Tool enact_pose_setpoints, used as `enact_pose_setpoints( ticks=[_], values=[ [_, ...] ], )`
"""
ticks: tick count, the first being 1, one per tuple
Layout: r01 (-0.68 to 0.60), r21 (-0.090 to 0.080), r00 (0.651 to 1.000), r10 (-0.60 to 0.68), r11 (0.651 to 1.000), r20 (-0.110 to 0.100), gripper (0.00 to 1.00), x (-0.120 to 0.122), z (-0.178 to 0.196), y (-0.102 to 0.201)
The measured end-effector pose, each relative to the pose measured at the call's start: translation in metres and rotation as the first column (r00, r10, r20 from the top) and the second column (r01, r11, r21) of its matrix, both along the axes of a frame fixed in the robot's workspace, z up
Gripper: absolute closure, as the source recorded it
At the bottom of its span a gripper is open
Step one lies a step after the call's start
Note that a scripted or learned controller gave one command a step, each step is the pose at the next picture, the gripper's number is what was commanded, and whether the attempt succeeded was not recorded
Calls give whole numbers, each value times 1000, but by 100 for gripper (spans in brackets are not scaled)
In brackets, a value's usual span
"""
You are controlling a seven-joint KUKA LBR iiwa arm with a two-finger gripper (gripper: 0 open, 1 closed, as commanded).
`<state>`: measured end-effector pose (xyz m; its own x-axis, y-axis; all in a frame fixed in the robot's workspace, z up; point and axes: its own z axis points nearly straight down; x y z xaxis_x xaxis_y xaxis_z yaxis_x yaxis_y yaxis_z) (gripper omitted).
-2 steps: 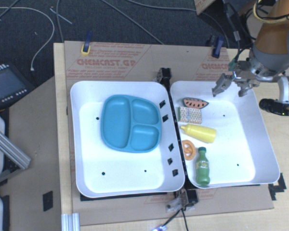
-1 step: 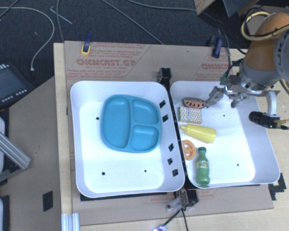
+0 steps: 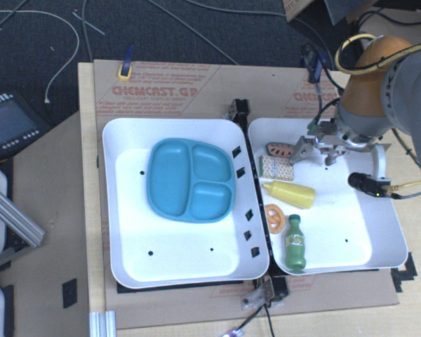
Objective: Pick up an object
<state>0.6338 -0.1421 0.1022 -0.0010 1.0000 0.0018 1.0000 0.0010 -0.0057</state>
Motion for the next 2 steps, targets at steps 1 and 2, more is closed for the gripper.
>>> enact_pose_setpoints(
  ticks=[1,2],
  values=[
    [0,0,1000,0,1000,9,0,3,-12,0],
    [-1,-2,1000,1,1000,17,100,5,1,0]
  ],
)
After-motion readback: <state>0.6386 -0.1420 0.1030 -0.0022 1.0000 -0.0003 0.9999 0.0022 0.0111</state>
